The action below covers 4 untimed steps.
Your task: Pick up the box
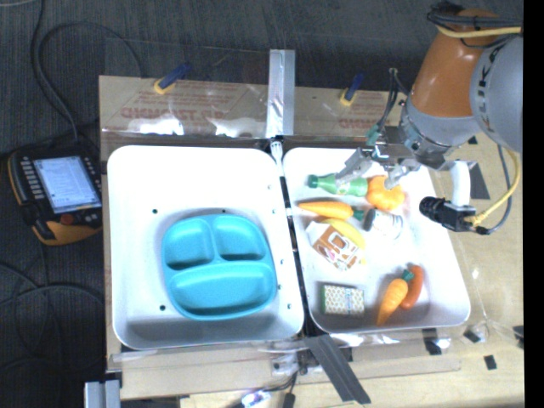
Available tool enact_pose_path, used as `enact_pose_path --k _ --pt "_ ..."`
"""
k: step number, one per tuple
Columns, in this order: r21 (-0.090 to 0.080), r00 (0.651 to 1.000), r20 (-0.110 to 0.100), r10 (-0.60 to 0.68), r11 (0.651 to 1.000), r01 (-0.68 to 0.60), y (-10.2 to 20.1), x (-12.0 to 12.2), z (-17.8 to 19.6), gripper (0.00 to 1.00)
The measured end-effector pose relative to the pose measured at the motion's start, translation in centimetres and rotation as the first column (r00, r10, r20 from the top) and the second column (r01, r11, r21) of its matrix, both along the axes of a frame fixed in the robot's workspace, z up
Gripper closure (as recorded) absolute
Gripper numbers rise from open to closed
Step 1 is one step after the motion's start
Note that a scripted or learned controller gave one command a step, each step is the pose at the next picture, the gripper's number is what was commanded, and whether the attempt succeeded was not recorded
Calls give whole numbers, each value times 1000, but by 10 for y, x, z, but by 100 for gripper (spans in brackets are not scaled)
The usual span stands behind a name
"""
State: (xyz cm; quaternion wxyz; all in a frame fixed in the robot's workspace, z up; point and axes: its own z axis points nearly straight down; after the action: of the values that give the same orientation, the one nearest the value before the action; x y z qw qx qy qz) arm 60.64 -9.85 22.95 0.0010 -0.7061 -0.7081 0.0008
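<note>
A white and orange box (333, 246) lies tilted in the middle of the right bin (450, 270). A smaller speckled green box (342, 298) lies flat near that bin's front wall. My gripper (374, 174) hangs over the bin's far part, up and to the right of both boxes. It is open, with its fingers spread above a green bottle (333, 182) and an orange toy fruit (385, 196). Nothing sits between the fingers.
A yellow banana (327, 210) lies between the bottle and the white and orange box. Two carrots (399, 292) rest at the front right. The left bin (136, 177) holds a blue divided plate (219, 263). A teach pendant (55, 187) sits off the bench at left.
</note>
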Motion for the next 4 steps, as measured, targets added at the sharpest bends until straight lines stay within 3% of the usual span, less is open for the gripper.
enact_pose_path --k 1,2,3,4 --pt "-2 858 -2 -514 858 514 -33 -31 -58 0" --pt "-3 844 -1 -537 844 537 -65 -56 -74 0" --pt "-3 845 -5 -535 845 535 -64 -56 -66 100" --pt "-4 850 0 -526 850 526 -79 27 -102 100"
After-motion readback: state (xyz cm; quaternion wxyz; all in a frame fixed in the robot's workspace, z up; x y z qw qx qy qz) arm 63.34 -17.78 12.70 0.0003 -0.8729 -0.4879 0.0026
